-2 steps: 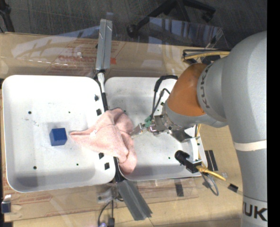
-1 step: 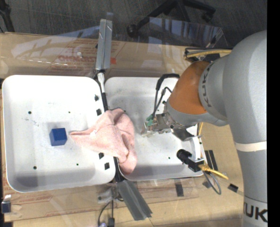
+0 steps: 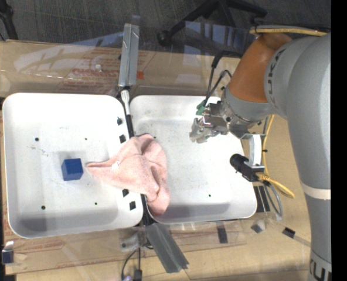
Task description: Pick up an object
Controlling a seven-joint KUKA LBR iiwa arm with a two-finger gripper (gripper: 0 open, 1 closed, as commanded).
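We cannot tell the state of the gripper [image 3: 200,130] above the right bin [image 3: 220,209], so we should lower squarely onto the pink cloth [image 3: 139,171] draped over the divider.

Faint reddish print on the cardboard [image 3: 74,69] behind the bins, seemingly lettering, too blurred to read

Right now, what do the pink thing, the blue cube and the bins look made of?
Pink cloth: soft fabric, matte, likely terry; it folds and drapes over the divider between the bins. Blue cube: rigid, sharp edges, matte; foam, wood or plastic, can't tell. Left bin and right bin: white, smooth, slightly glossy with rounded corners, probably moulded plastic.
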